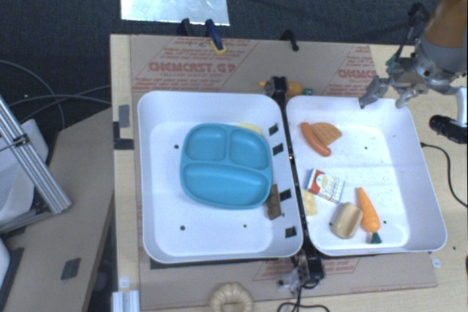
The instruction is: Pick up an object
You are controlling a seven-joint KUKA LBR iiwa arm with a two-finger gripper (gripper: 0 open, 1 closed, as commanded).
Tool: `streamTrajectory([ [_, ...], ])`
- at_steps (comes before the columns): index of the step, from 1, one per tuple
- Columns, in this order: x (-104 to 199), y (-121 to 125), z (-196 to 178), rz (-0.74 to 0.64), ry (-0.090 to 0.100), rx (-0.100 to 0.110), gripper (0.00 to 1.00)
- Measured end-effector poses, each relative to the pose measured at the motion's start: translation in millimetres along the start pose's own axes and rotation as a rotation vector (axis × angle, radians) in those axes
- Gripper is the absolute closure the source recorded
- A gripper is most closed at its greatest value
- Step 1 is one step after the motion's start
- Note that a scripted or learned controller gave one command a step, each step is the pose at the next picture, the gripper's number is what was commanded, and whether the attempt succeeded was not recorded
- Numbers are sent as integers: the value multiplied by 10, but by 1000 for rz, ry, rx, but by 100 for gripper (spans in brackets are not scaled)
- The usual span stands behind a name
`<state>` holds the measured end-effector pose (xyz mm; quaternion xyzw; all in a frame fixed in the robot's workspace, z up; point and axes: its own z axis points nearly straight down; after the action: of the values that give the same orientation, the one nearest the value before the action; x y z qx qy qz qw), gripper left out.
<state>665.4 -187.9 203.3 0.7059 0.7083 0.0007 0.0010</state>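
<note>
The right bin [409, 157] holds several toy foods. A hot dog with a tan bun [320, 136] lies at its far left, a small white carton [325, 185] near the middle, a tan cylinder [346, 220] and an orange carrot [368, 210] at the front. My gripper [383, 93] hovers over the bin's far right rim, above and apart from all of them. Its two fingers are spread, with nothing between them.
The left bin [157, 157] carries a blue divided plate [225, 165], with a yellow item [251, 128] peeking out behind it. A small brown object [273, 204] lies by the divider between the bins. Clamps sit on the bench's far edge.
</note>
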Motion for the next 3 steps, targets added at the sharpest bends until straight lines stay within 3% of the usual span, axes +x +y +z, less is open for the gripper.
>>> streamTrajectory([
  [2,110,-92,1033,-2,1,4,0],
  [3,109,-59,1132,-4,0,-4,0],
])
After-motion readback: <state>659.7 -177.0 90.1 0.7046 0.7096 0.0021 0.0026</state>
